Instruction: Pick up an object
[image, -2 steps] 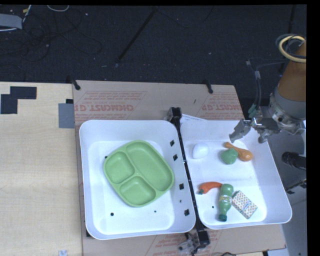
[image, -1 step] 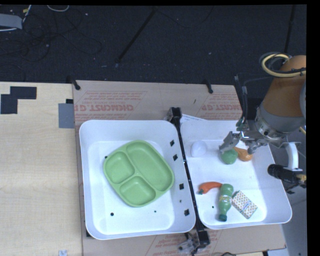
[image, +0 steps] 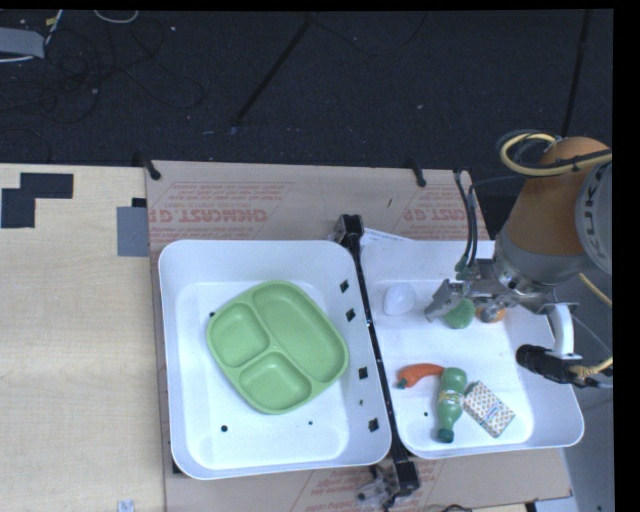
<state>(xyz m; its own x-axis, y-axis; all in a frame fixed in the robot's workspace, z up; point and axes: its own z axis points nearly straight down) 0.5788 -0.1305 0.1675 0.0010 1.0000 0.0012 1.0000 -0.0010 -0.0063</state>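
My gripper (image: 462, 303) is low over the back of the right bin (image: 560, 425). A small round green object (image: 460, 317) lies directly under it, touching or nearly touching it. A small orange piece (image: 491, 314) sits just to the right of the green one. Nearer the front of this bin lie an orange carrot-like item (image: 420, 373), a green bottle (image: 449, 403) on its side, and a small patterned box (image: 488, 408). A pale white object (image: 400, 298) rests at the bin's back left.
The left bin (image: 190, 300) holds a green divided plate (image: 275, 345). A black divider (image: 365, 340) runs between the bins. The arm's grey and orange body (image: 555, 215) and a black fitting (image: 545, 362) overhang the right bin's right side.
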